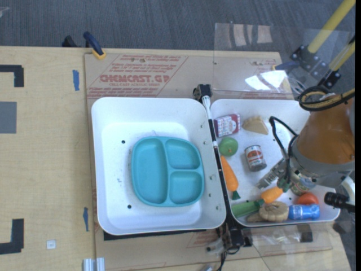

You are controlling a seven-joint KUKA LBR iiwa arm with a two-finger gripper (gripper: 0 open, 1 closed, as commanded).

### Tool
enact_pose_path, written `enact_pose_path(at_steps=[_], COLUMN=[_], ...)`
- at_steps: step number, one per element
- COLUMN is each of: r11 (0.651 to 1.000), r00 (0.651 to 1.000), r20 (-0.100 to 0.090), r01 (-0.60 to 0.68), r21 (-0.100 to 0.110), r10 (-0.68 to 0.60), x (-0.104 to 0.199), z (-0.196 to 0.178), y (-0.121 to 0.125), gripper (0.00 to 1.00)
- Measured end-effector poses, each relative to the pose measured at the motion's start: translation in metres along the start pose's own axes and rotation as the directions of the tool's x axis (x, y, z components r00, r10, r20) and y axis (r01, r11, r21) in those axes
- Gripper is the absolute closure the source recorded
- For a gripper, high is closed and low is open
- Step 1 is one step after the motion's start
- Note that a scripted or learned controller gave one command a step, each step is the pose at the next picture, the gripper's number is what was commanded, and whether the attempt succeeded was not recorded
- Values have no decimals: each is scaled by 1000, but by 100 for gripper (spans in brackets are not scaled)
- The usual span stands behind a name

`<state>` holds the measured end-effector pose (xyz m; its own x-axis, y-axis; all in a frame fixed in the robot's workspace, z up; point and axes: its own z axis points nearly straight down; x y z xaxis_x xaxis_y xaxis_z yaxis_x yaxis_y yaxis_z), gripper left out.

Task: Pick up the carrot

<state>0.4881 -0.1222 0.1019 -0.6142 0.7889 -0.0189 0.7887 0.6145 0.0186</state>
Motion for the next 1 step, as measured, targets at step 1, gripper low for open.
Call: enact_pose_path(at_steps=[1], r11=[1000], r00=[1000], r20=[4], r01=[-1], r21=[-5], r10=[1], x=[-1], z=[-10], y=[2], gripper=[100])
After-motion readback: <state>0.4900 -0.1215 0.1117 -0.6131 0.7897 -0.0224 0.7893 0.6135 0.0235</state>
